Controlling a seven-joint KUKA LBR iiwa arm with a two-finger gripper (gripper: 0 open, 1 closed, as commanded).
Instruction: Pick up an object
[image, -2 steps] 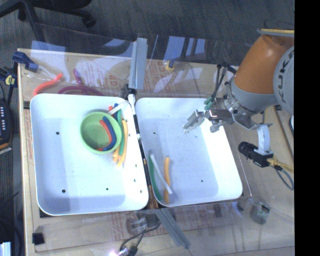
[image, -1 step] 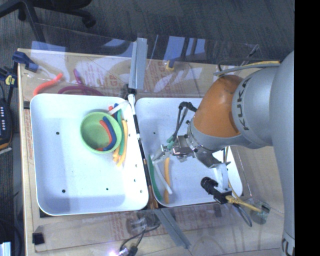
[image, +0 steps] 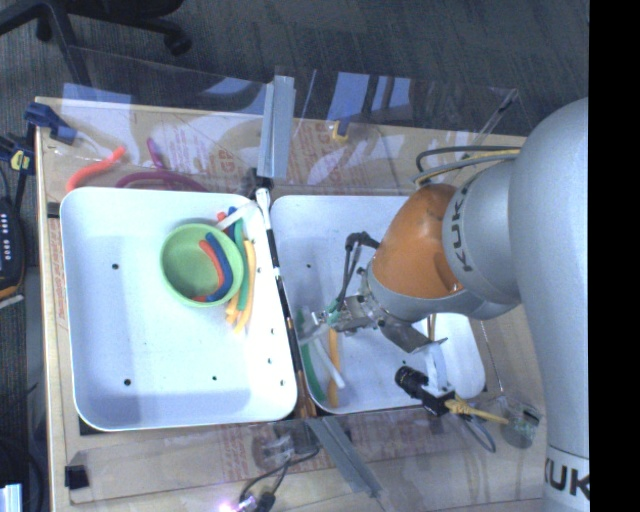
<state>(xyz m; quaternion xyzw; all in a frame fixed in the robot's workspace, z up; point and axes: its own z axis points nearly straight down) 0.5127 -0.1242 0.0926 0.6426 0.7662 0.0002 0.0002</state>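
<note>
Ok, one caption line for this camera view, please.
Grey arm reaches into the right bin over loose sticks; green bowl sits in the left bin.
</note>
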